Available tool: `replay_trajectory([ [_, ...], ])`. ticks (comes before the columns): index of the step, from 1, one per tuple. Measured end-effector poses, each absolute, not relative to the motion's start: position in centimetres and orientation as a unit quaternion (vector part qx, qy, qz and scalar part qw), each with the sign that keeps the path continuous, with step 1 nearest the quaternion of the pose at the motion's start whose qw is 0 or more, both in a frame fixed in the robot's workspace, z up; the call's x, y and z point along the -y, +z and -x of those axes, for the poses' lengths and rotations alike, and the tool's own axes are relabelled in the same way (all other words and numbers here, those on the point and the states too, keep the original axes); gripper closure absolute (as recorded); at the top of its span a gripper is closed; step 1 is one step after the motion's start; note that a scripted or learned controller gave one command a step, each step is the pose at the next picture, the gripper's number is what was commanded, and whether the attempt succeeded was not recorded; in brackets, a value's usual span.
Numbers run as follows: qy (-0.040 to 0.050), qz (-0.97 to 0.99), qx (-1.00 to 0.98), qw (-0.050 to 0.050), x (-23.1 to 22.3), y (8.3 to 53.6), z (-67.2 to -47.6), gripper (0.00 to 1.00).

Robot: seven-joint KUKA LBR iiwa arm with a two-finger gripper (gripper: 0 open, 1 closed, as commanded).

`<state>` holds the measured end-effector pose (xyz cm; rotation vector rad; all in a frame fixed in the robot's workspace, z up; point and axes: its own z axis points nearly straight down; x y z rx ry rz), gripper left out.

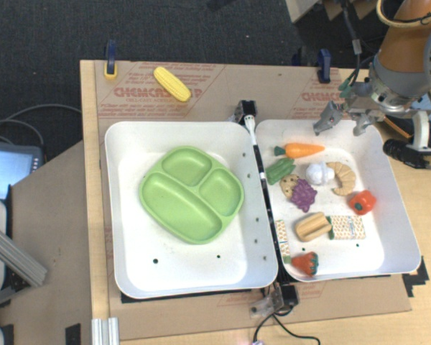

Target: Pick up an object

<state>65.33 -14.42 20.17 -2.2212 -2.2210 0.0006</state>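
Toys crowd the shallow white right-hand bin (pixel 399 214), and I take that bin as my landmark. My two-finger gripper (pixel 343 118) hangs over its far edge, fingers spread wide with nothing between them, which suits an approach I judge not yet committed to any one piece. Nearest below it lies the orange plastic carrot with a green top (pixel 302 149), at the far end of the bin; its long, thin shape across the fingers' line would make it a fair first target, I think. Just nearer lie the green toy pepper (pixel 279 169), the small white round ball (pixel 316 172) and the tan toy croissant (pixel 341 177), packed closely, so a descent there risks nudging neighbours. The purple bunch of toy grapes (pixel 302 194) and the red toy tomato (pixel 361 202) sit around the bin's middle. Left of this bin, the other white bin (pixel 129 250) holds a green divided plastic plate (pixel 192 193), probably kept apart as a drop place. A yellow toy corn cob (pixel 172 83) rests on the cardboard beyond that.
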Motion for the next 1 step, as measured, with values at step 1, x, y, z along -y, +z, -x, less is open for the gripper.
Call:
replay_trajectory([
  [1, 0.0010, 0.708, 0.706, 0.003, 12.98, 8.06, -60.65, 0.00],
])
